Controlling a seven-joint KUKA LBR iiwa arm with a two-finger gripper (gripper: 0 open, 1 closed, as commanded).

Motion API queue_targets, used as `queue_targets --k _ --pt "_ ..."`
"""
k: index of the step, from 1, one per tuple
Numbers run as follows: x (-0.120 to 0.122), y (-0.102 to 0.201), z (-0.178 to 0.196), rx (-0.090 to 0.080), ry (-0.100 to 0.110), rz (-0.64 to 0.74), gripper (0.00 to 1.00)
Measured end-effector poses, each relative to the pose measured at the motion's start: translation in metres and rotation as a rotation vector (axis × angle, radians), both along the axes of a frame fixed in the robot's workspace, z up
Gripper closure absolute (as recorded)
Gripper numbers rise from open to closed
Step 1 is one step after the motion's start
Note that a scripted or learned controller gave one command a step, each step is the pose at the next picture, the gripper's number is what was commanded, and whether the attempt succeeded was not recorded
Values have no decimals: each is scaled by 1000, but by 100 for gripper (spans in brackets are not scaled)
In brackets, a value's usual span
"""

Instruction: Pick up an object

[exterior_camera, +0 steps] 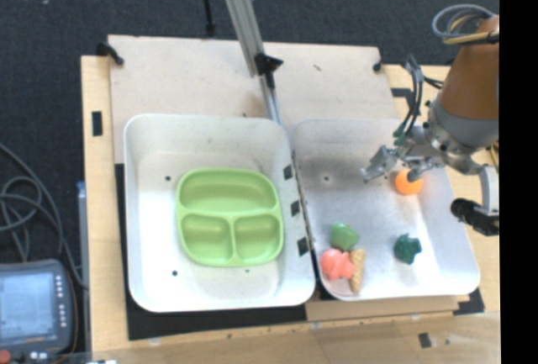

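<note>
- Gripper (393,162): positioned over the right bin (437,270); finger opening cannot be determined, and no object is visible between the fingers.
- Orange ball (409,183): on the bin floor, just beside the gripper.
- Dark green object (408,249), light green piece (343,236), pink piece (335,264): near the front wall.
- Left bin (151,177): contains the green divided tray (229,216).

You have open floor across the right bin (336,154)'s left and middle; toys (346,257) crowd its near edge; the green tray (229,216) blocks the left bin (151,186)'s centre.
</note>
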State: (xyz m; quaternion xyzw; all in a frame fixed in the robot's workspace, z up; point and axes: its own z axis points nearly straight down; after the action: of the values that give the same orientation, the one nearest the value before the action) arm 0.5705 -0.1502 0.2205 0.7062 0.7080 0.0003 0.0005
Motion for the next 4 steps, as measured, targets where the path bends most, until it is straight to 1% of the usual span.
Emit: queue_targets --k 1,2,3,4 --pt "0 0 0 0 -1 -1 0" --pt "-9 3 -56 0 5 -3 0" --pt "-10 5 -99 -1 4 -4 0" --pt "-10 3 -121 -1 3 -6 0"
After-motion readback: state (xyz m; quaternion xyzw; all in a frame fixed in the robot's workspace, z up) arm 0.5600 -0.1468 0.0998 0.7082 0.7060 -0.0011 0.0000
